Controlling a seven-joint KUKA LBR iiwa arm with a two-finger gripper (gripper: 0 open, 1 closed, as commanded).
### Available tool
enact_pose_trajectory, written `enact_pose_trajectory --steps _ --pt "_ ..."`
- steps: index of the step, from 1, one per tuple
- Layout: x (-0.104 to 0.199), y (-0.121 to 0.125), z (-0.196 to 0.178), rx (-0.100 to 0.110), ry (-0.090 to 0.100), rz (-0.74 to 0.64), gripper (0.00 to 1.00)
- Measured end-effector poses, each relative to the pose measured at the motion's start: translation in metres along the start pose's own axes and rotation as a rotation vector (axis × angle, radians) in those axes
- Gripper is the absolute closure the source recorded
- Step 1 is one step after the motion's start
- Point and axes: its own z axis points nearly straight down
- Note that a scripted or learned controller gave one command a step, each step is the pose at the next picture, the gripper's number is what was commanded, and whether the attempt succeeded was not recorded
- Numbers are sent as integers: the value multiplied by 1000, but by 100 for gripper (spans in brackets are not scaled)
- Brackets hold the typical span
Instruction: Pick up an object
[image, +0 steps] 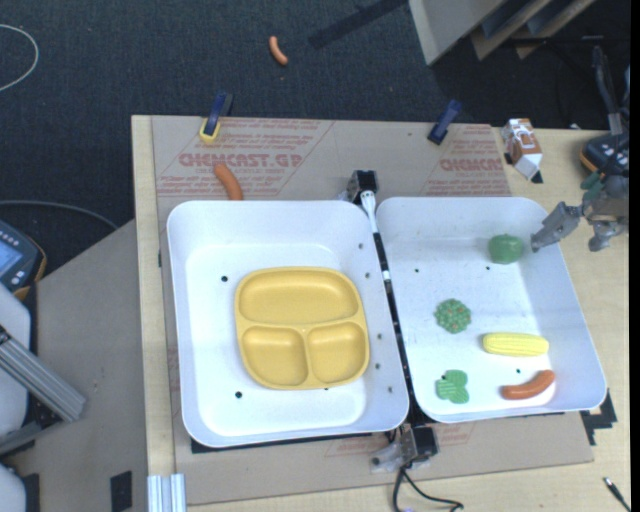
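Brown board (300, 150) reads "CHEMCAST GP" beside the yellow clamp (213, 120).

Right bin (560, 300) holds five toy foods. Green round lump (506, 248) at one o'clock, near the far wall. Green knobbly ball (453, 316) at centre. Yellow corn cob (515, 345) lying flat at four o'clock. Orange sausage (527, 385) at five o'clock. Green broccoli (452, 387) at seven o'clock.

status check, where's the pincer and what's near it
Pincer at right bin's far right edge. Green ball just beside it, not gripped. Nothing blocking.
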Motion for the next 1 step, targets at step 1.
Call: enact_pose_trajectory --steps 1 --pt "1 2 -8 -13 -3 -4 0"
